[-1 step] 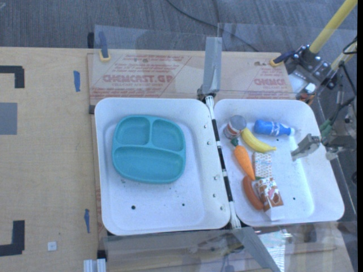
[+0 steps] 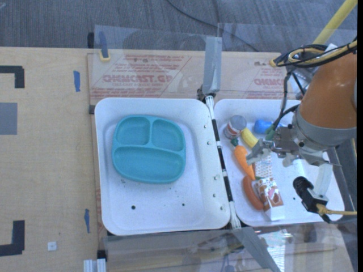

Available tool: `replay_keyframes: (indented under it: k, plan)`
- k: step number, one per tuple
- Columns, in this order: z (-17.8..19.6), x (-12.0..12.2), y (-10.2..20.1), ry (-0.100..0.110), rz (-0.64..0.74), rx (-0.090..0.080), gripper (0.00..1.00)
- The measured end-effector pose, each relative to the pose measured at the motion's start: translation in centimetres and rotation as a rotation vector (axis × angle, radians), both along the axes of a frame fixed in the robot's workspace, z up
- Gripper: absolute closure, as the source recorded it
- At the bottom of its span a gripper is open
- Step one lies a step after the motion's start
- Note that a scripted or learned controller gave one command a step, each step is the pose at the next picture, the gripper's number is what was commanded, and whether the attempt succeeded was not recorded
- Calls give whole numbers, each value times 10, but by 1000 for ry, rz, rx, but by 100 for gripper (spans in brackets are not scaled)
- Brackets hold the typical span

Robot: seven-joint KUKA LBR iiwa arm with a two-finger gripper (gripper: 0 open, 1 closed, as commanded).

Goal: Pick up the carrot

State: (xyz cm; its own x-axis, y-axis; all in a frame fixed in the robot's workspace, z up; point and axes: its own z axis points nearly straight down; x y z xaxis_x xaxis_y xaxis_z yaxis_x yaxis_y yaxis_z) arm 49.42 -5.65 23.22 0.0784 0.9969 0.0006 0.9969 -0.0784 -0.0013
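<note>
Over the right bin [image 2: 289, 209], low and just right of the carrot [image 2: 244, 158]: gripper [image 2: 260, 151], claw open or closed, cannot tell from this slant, and no sign of anything held. Carrot placement: slantwise close to the bin's left wall, green end far, orange end near, almost touching an orange-red sausage-like piece [image 2: 252, 192].

Trouble ahead, plenty of it. Could easily close on the wrong orange thing: same colour, lying end to end with the target. Could also snag the carton [image 2: 269, 190], crowding in from the right and right under the gripper's near side. Might well pinch that tapered, rounded body off-centre and squirt it out toward the wall. Tight at the far end too: yellow piece [image 2: 248, 137] and can [image 2: 233, 126] just beyond the green top, blue piece [image 2: 262, 126] a little further right.

Now for room. Hardly any on the left, with the wall close by. Barely any on the right, against the carton. Only free way out, by the look of it: straight up. Lots of bare floor across in the left bin [image 2: 159, 208], around the teal plate [image 2: 148, 149].
</note>
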Motion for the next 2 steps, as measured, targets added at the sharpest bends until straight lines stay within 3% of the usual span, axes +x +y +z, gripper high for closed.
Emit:
replay_keyframes:
  k: [1,2]
  plan:
    - [-48,58,-7,-3,194,-1,0]
    - [-138,72,-46,-4,353,-1,0]
